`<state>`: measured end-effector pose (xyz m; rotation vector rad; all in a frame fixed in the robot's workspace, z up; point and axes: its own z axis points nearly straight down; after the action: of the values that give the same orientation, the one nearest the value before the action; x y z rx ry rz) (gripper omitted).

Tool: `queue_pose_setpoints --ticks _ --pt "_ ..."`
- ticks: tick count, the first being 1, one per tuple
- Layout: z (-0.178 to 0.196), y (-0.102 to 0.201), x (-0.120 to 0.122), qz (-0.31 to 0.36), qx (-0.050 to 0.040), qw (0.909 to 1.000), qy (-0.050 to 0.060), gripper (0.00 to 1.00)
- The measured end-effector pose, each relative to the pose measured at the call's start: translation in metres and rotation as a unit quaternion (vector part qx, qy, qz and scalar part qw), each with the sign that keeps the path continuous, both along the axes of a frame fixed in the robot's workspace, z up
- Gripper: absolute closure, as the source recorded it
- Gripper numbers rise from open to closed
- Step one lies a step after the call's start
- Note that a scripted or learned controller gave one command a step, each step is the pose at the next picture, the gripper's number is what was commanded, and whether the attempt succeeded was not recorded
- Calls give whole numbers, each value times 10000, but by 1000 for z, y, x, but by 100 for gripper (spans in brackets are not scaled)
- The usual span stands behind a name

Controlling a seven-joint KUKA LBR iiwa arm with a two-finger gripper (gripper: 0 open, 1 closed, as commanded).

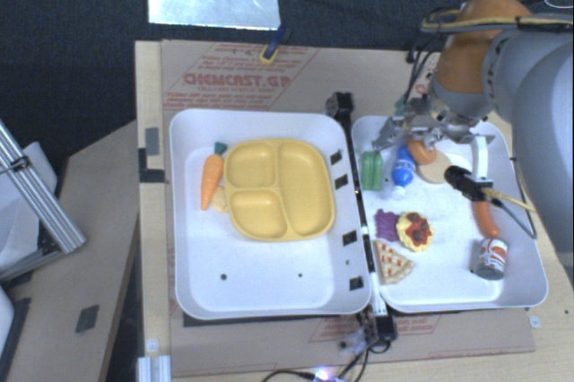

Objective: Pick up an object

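Orange object (421, 151): far end of the right bin (529, 277), directly under the gripper (414, 131).
Gripper: lowered over it; grip state cannot be told.
Beside it: blue bottle (404, 169), green bottle (371, 169).
Nearer: grapes (387, 224), pizza slice (392, 264), can (490, 257).
Left bin (193, 273): yellow tray (273, 188), carrot (211, 178).

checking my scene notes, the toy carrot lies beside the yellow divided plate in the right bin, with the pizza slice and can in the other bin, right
Not quite. The camera view shows the toy carrot lying beside the yellow divided plate in the left bin, not the right one. The pizza slice and the can are in the other bin, the right bin.
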<state>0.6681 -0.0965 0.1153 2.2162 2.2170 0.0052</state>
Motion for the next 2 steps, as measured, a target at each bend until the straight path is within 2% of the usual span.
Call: queue_pose_setpoints --ticks 1,2 --pt "9 -2 0 6 -18 10000 -3 100" --pt "66 2 -8 3 14 10000 11 100"
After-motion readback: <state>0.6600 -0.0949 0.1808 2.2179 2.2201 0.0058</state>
